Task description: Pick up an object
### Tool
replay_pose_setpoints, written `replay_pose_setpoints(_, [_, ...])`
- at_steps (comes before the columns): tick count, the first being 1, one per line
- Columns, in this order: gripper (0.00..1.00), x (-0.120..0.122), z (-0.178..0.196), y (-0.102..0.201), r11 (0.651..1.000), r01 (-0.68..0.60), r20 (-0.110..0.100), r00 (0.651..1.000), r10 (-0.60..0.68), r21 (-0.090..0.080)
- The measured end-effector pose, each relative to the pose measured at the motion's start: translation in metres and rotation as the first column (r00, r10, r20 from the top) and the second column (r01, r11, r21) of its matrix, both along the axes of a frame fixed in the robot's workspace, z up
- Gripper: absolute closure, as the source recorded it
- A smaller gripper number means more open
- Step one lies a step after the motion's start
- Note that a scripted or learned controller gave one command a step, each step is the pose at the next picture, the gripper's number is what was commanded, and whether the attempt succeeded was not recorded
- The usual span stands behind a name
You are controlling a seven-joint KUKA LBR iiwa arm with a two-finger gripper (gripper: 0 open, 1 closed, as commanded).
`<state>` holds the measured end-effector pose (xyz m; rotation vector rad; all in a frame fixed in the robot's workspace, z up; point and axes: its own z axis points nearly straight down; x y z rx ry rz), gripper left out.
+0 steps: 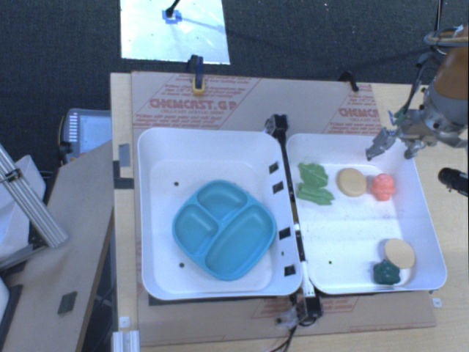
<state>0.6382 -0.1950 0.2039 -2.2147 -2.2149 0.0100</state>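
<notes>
Lettering "CHEMCAST GP" ran red across brown cardboard sheet [220,101], left of the two-finger gripper [396,145]. Its spread fingers held nothing. Below-left lay a green leafy toy [314,183], then a tan round disc [352,182] and a pink knobbly ball [382,187] just beneath.

The gripper [396,144] hangs with fingers spread over the right bin's [425,226] far edge, above a green toy [314,183], tan disc [352,182] and pink piece [382,186], while a blue divided plate [223,228] lies in the left bin [157,196].
</notes>
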Motion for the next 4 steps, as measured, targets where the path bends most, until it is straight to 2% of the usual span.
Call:
replay_pose_setpoints(1, [0.00, 0.003, 0.009, 0.001, 1.000, -0.003, 0.013, 1.000, 0.003, -0.003])
replay_pose_setpoints(3, [0.00, 0.017, -0.088, 0.010, 1.000, -0.007, 0.012, 1.000, 0.007, -0.003])
replay_pose_setpoints(4, [0.00, 0.018, -0.120, 0.011, 1.000, -0.007, 0.013, 1.000, 0.007, -0.003])
